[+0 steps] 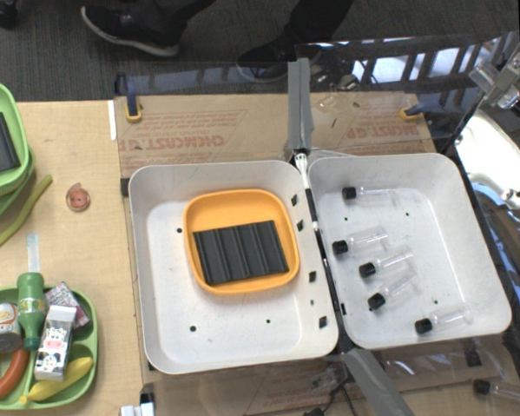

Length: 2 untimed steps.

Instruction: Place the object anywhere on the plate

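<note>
Tubes lie loose in the right bin [471, 261] – five clear ones with black caps, all on the white floor and apart from each other; one tube [372, 192] sits toward 11 o'clock from the bin's middle, a second [366, 239] toward 9 o'clock, a third [391, 261] just below it near the middle, a fourth [399, 289] toward 7 o'clock, and the fifth [448, 318] toward 5 o'clock close to the near wall.

The orange plate [238, 202] rests in the left bin [171, 329], a little toward 12 o'clock from that bin's middle; a dark ribbed mat [242, 251] covers most of its face, and no tube lies on it.

Both bins stand on brown cardboard [212, 127]; at 9 o'clock from them, on the wooden bench, a green tray [86, 377] holds toy food and a green bottle [30, 302]; a green bowl [2, 94] sits toward 10 o'clock – a small pink piece [78, 198] lies between bowl and tray.
</note>
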Available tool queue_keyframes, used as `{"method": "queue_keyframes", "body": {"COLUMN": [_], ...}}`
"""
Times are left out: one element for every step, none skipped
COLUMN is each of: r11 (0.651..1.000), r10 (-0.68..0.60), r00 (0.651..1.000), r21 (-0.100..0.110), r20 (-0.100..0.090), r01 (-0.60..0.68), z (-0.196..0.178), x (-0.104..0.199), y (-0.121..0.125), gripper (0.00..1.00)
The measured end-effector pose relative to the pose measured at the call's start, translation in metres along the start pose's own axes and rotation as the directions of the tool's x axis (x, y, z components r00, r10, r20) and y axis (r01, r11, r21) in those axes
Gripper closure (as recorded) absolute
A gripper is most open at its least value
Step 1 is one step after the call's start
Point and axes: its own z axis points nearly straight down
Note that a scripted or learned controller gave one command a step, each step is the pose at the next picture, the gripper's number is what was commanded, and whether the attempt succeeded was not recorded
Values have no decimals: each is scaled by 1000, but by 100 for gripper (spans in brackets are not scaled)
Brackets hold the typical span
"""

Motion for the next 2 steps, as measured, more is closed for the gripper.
{"method": "queue_keyframes", "body": {"r11": [958, 781], "r10": [-288, -624], "r00": [958, 781], "r21": [-2, -2], "r20": [3, -1], "r01": [288, 624], "z": [-37, -35], "x": [2, 5], "y": [-3, -6], "gripper": [100, 100]}}
